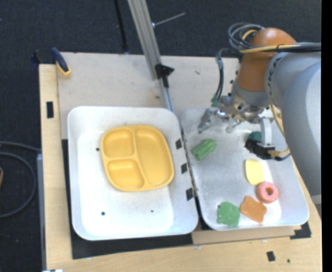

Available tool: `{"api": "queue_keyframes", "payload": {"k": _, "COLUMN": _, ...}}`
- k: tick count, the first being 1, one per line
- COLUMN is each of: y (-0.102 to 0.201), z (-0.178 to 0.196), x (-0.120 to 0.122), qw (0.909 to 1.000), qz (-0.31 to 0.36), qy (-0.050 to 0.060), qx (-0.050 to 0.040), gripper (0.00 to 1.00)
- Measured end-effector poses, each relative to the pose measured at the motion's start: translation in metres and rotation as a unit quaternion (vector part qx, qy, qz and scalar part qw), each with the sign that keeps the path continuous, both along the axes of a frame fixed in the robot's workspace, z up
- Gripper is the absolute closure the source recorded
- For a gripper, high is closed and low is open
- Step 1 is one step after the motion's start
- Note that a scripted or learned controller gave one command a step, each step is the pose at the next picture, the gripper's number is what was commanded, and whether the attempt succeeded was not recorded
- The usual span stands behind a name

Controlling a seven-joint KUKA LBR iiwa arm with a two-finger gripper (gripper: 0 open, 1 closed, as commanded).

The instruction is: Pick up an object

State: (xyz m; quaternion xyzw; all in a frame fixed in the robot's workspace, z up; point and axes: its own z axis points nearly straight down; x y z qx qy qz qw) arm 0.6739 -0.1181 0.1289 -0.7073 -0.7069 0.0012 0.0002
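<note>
The right bin [234,152] holds several small toys. A green pickle-shaped piece [202,148] lies near its left wall. A yellow wedge [255,171], a pink donut [267,192], an orange block [253,209] and a green leafy piece [228,214] lie toward the front right. My gripper [217,123] hangs over the bin's far end, just above and behind the green pickle piece. Its fingers [203,123] are spread open with nothing between them.
A yellow divided plate [137,156] lies in the left bin [86,208]. A metal pole [146,33] rises from the bench behind the bins. The grey arm with its orange band [265,41] and black cable [262,147] overhang the right bin's right side.
</note>
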Motion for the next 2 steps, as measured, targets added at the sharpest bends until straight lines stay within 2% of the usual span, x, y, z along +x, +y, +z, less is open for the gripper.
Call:
{"api": "queue_keyframes", "payload": {"k": 1, "y": -0.001, "z": 0.016, "x": 0.002, "qw": 1.0000, "qz": 0.000, "qy": -0.004, "qx": -0.0007, "gripper": 1.00}}
{"api": "queue_keyframes", "payload": {"k": 2, "y": -0.007, "z": 0.081, "x": 0.004, "qw": 1.0000, "qz": -0.001, "qy": -0.005, "qx": -0.0003, "gripper": 1.00}}
